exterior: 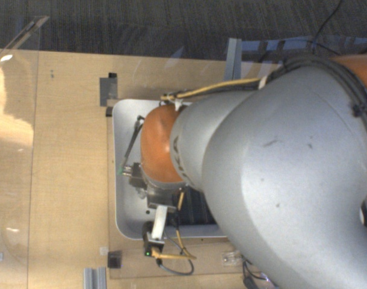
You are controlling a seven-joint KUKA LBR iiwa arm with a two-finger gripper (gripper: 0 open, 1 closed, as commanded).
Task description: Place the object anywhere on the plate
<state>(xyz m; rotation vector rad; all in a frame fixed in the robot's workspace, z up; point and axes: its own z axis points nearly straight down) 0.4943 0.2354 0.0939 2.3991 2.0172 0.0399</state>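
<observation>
The grey arm (274,173) reaches in from the right and covers most of the white bin (122,161). Its orange band (159,143) sits over the bin's left half. Below the band, the wrist and gripper (150,192) point down into the bin near its front left corner, seen from behind. A white block with a green light (154,230) and a yellow cable (174,259) hang off the wrist at the bin's front rim. A dark ribbed shape (198,212) shows under the arm; I cannot tell what it is. The arm hides the bin's other contents.
The bin lies on a pale wooden bench (57,161). Black brackets stand at the bin's back left corner (111,88) and front left corner (114,259). Dark carpet (141,11) runs beyond the bench's far edge.
</observation>
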